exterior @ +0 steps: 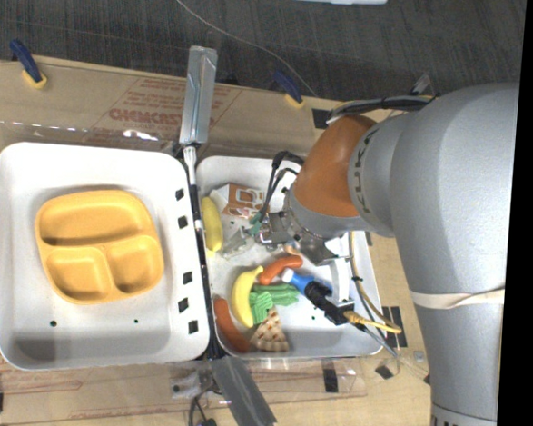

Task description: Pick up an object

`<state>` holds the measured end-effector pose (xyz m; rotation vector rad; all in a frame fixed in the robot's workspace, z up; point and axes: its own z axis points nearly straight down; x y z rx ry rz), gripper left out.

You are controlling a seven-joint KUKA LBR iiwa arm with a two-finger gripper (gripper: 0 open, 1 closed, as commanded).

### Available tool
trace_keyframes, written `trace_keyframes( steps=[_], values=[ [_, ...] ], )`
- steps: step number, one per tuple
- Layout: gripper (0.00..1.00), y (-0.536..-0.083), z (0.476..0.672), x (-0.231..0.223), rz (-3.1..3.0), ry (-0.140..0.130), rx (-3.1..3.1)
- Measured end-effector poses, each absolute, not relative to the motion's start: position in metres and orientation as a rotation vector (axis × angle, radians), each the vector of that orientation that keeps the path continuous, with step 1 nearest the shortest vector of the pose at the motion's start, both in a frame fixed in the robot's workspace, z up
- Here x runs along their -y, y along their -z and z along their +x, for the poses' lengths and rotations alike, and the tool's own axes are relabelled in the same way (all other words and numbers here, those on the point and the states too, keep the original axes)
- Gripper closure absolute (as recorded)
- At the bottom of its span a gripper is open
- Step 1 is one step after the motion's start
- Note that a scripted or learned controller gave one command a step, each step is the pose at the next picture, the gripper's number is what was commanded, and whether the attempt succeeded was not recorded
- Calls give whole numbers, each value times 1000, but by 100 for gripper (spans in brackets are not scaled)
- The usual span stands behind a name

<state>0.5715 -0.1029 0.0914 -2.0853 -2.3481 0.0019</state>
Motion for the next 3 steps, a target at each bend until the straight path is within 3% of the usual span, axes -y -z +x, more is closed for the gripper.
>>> trace_keyframes(
  steps=[1,2,3],
  values=[
    [0,-92,492,157,-1755,-1,2604],
    [0,-91,494,111,-2082,-1,2345],
    [100,-101,494,112,-2080,-2,2348]
  ],
)
